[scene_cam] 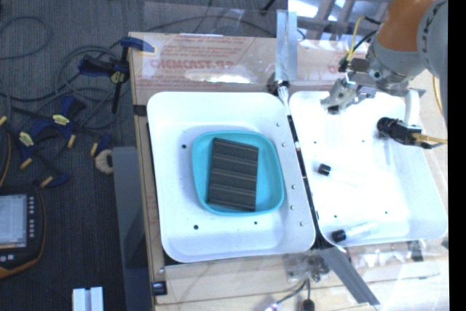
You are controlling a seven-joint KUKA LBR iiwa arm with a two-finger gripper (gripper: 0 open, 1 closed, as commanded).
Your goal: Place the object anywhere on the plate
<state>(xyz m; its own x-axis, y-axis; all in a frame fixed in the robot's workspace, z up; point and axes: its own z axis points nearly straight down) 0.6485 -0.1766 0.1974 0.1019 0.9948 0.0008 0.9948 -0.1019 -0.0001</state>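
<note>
A teal plate [199, 156] lies in the middle of the left white bin [169, 120]. A dark grey ribbed block [233, 173] rests flat on the plate, covering most of its centre. My gripper [339, 99] hangs over the far left corner of the right bin [378, 189], well to the right of the plate and apart from the block. Nothing shows in its grasp. A small black piece [324, 169] lies on the right bin's floor, below the gripper and near the divider.
A clear tube with a black cap [354, 232] lies along the right bin's near edge. A raised rim [290, 149] divides the two bins. A clear plastic sheet [211, 65] stands behind the bins. Clamps and cables lie on the floor at left.
</note>
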